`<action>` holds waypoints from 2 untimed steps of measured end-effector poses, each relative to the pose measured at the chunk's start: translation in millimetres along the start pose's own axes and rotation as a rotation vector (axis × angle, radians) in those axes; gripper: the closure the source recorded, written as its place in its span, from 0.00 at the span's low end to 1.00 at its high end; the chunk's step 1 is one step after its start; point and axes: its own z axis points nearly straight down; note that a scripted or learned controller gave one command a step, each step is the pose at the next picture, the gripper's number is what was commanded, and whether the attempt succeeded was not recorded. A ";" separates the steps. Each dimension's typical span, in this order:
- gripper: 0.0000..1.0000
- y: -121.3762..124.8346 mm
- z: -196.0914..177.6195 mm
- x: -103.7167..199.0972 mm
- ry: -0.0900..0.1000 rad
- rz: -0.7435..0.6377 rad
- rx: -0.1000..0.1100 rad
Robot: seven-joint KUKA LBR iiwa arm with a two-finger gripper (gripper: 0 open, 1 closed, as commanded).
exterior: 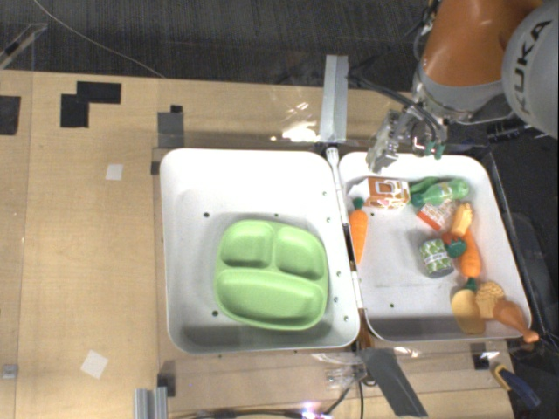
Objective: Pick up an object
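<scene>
The gripper [403, 143] is hovering released above the right bin's [393, 299] far edge; the carrot [358, 234] is lying at its left wall, looking light, stiff, slippery, best pinched mid-body

White letters "KU" show on the grey arm [531, 55] at the upper right edge; the toy packages' labels are too blurred to read.

Tray [271, 273] left bin [188, 234]; toys [441, 234] right.
</scene>
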 end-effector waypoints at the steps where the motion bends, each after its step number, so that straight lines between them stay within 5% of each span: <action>1: 1.00 2.3 -13.6 -2.0 -0.011 -0.005 -0.003; 2: 1.00 3.7 -27.3 -4.1 -0.023 -0.008 -0.006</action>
